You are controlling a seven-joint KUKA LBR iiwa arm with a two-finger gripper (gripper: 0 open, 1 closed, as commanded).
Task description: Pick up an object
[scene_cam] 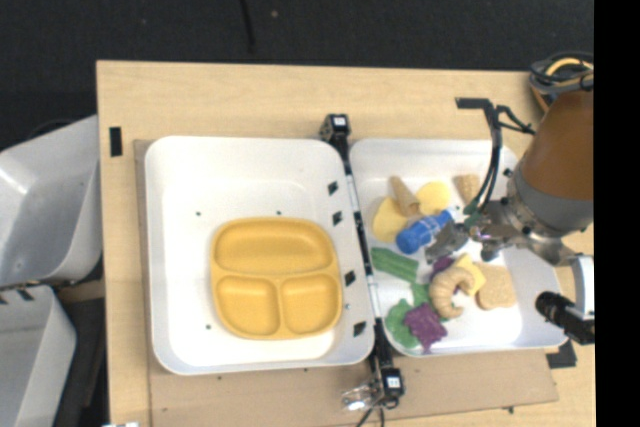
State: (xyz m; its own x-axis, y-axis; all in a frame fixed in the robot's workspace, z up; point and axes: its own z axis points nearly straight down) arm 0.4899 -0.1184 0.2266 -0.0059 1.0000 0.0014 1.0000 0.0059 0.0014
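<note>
1. I see my pincer (462,240) low in the right bin (500,340), over the toy pile; I cannot tell how its jaws stand.
2. A blue bottle (420,232) lies just left of it, a tan croissant (452,287) just below.
3. A yellow tray (275,277) sits far left on the wooden tabletop (250,100).

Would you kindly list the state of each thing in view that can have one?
Yellow divided tray: upright, lying flat in the left bin.
Blue bottle: lying on its side in the right bin.
Purple grapes: resting at the right bin's near edge.
Gripper: low over the toy pile.
</note>
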